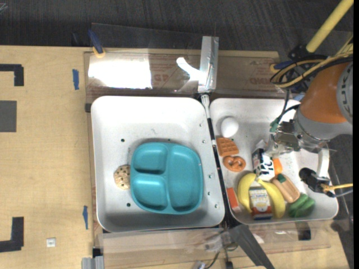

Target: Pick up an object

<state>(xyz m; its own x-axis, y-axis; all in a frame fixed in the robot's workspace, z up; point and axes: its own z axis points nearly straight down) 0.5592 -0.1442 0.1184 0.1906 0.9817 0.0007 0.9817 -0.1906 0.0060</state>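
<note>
The right bin (247, 106) holds a pile of toy food. A white egg (228, 126) lies at its back left, with an orange waffle piece (227, 147) and a brown pretzel (234, 162) just in front of it. A yellow banana (247, 189) curves along the front, with a small orange-labelled can (258, 202) lying on it. Beside them are a hot dog (288, 189) and a green vegetable (302, 205). My gripper (265, 165) reaches down from the right, low over the bin's middle, just above the banana and next to the hot dog.
The left bin (112, 116) carries a teal divided plate (166, 175) and a speckled cookie (122, 176) at the plate's left. The arm's orange band (331, 94) and grey wrist (311, 129) overhang the right bin's right side. Yellow cables (297, 66) run behind.
</note>
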